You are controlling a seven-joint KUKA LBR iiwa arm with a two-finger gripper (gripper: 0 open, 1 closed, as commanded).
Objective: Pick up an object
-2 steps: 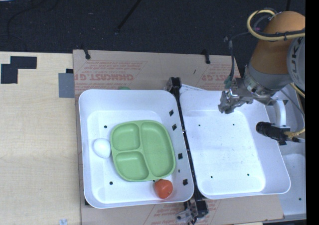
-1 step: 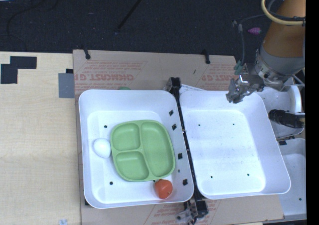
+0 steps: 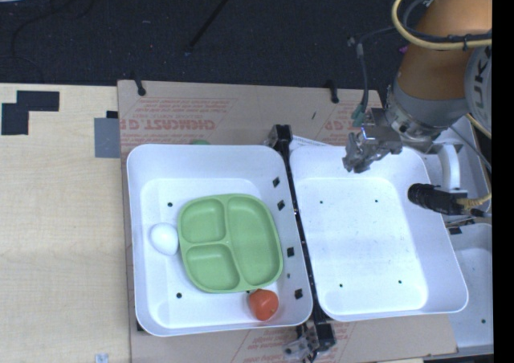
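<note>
Two white bins on a cardboard-topped bench, nothing grabbed yet.
Your gripper (image 3: 363,152) hangs over the right bin's (image 3: 377,289) back edge, while everything sits left: plate (image 3: 230,242), egg (image 3: 164,238), tomato (image 3: 263,303). Round stuff could roll off.

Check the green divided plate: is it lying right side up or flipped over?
Right side up: the green divided plate lies flat in the left bin, its three compartments facing up.

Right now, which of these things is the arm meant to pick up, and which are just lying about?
For the job:
gripper
white ball
green tray
red ball

Just there:
left bin
right bin
cardboard sheet
</note>
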